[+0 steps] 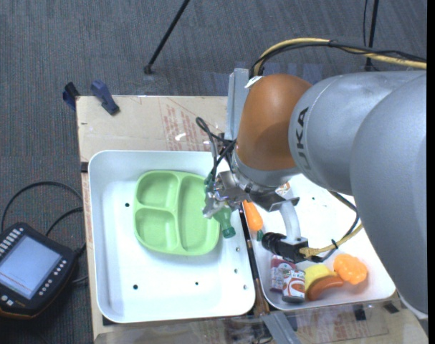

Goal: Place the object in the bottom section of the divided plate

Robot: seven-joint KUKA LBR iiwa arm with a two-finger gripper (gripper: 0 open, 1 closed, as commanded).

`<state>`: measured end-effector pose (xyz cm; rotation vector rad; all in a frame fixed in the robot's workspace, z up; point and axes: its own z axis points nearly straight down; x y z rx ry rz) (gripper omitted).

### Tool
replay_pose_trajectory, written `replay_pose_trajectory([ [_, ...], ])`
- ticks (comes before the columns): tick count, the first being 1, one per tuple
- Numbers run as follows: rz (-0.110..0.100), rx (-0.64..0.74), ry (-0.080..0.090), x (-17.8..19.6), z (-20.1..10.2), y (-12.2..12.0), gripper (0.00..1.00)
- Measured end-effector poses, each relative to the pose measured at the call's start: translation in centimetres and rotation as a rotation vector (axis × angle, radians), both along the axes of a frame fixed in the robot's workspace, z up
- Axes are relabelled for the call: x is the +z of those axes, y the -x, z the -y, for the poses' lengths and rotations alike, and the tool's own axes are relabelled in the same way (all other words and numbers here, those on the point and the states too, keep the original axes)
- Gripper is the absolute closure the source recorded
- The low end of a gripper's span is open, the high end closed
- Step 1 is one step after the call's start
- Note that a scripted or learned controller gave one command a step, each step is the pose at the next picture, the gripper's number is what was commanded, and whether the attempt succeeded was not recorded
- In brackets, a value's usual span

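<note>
A light green divided plate (167, 217) lies in the left bin (167, 292). It has two small sections on its left and one long section on its right. My gripper (218, 210) hangs over the plate's right rim, near the wall between the two bins. It is shut on a small dark green object (226, 226), which sticks out below the fingertips at the plate's right edge. The arm's orange band and grey body hide the back of the right bin.
An orange carrot-like piece (254, 218) lies in the right bin (378, 282), just right of the gripper. Along that bin's front sit a red and white packet (286, 278), a yellow piece (317, 271), a red-orange piece (324, 287) and an orange piece (350, 268).
</note>
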<state>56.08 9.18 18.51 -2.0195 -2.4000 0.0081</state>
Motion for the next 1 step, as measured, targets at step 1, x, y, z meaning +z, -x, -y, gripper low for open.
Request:
replay_pose_trajectory([
  [1, 0.001, -0.001, 0.000, 0.03, 0.05, -0.02, 0.00],
])
